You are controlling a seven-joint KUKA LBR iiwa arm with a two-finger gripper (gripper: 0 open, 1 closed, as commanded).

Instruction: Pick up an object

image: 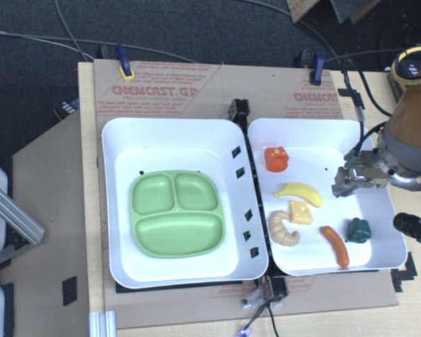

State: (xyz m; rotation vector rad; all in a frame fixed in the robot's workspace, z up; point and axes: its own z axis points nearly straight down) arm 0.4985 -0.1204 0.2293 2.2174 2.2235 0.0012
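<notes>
Because all the toy food looks small, light and smooth, probably hard plastic, slipping is the risk. Along the right bin's near edge lie a croissant, sausage and green pepper; farther in, cheese, banana, tomato. Best grip: across the sausage's middle. Whether the gripper, by the right edge, is wide or narrow, I cannot tell.

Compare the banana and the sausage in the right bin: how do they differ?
The banana is yellow and curved; the sausage is red-orange and nearly straight. The banana lies roughly crosswise near the bin's middle, touching the cheese wedge; the sausage lies slanted toward the near rim, apart from the others. Both are long, slim toy foods lying flat in the right bin.
</notes>
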